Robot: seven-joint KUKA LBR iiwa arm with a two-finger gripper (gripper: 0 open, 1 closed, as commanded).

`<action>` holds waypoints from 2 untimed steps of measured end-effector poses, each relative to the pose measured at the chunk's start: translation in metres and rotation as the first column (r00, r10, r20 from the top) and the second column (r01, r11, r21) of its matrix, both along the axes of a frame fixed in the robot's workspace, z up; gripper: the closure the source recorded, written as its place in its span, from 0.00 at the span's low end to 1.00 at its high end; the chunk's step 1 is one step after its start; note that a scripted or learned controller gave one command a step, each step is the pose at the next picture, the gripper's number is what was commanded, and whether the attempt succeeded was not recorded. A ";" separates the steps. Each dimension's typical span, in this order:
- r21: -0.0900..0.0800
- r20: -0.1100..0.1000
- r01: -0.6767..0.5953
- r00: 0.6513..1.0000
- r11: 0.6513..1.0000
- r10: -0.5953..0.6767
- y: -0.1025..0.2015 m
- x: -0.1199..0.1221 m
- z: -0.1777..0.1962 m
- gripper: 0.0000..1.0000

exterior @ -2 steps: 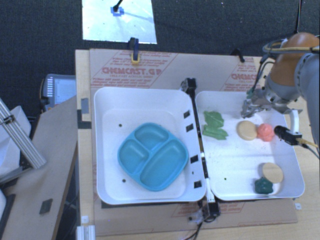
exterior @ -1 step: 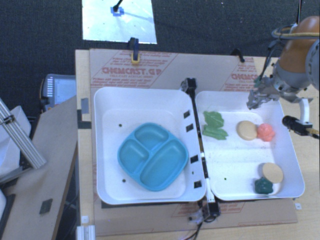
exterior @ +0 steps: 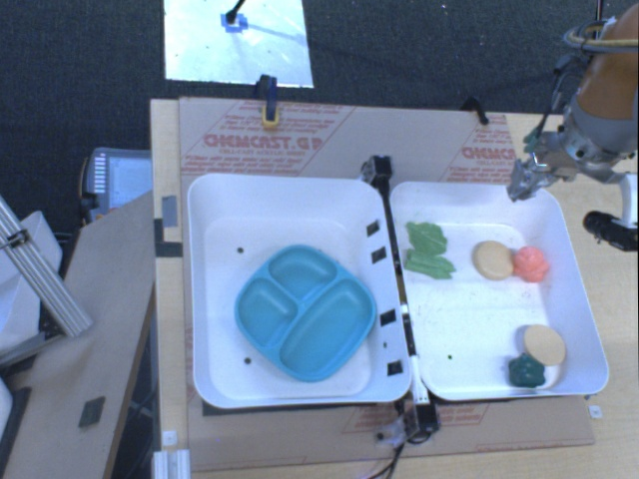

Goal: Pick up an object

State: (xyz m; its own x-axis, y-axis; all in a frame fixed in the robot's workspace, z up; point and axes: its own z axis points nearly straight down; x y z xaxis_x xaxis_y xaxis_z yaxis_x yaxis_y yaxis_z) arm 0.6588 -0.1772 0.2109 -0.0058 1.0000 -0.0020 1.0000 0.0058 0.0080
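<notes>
Camera view: pink object (exterior: 531, 263) below gripper (exterior: 523, 186).

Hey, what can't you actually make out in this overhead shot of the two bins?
- Gripper: too small and blurred in the camera view to tell whether it is open or shut.
- Arm: cut off by the right edge.
- Dark green piece: too small and blurred to identify; it touches the tan disc.
- Green pieces: shape unclear, blurred.

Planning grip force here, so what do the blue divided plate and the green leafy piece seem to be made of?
Blue divided plate: likely smooth molded plastic, uniform colour, soft sheen, rounded compartments. Green leafy piece: probably plastic or rubber toy food, matte; too small to be sure.
</notes>
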 end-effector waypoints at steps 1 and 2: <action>0.003 -0.005 -0.003 1.000 1.000 0.003 0.049 -0.009 0.009 1.00; 0.003 -0.007 -0.003 1.000 1.000 0.003 0.099 -0.020 0.004 1.00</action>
State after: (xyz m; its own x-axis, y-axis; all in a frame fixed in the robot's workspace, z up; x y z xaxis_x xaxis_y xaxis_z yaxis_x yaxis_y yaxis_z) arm 0.6385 -0.0784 0.2152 -0.0085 1.0000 0.0008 1.0000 0.0085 0.0007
